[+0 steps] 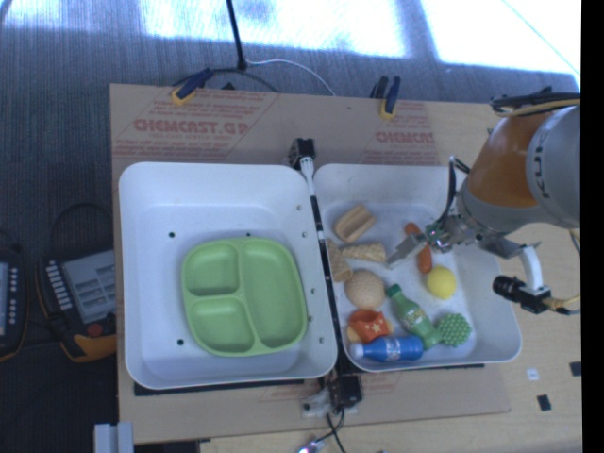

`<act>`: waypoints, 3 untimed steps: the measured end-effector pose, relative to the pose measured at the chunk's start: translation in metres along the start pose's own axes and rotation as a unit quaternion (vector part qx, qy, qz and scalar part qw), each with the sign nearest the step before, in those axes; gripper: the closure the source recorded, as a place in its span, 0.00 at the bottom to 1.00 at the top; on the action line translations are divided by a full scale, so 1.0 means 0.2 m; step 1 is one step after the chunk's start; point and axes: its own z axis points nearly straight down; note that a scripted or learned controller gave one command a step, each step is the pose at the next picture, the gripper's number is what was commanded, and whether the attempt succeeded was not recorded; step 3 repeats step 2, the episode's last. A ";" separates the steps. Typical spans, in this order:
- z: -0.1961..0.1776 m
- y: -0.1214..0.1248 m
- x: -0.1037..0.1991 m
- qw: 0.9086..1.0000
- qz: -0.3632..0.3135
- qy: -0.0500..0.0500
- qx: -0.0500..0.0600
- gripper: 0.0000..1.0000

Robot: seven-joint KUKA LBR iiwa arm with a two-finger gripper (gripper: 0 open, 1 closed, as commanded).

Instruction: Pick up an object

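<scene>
Cardboard-topped bench (189, 125), gripper (411, 246) beside carrot (420, 246), lemon (441, 282) near

Your arm reached into the right bin.
The gripper (418, 246) hung beside a carrot (421, 249) and lemon (441, 282); a green tray (244, 294) lay in the left bin (151, 206).

one camera, fixed above the bench (189, 125), looks down at a slant from a middling height. it takes in both white bins whole: the right bin (491, 343) lies beneath the end effector (415, 245), the left bin (151, 215) well off to its left in the view. beyond the end effector, toward the top of the view, the bench edge and carpeted floor (57, 83) show. the arm (528, 173) enters from the view's right.
</scene>
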 end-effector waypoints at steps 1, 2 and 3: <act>-0.06 0.00 -0.01 1.000 0.001 -0.004 -0.001 1.00; -0.55 0.17 0.29 1.000 0.014 0.002 0.005 1.00; -0.55 0.17 0.29 1.000 0.014 0.002 0.005 1.00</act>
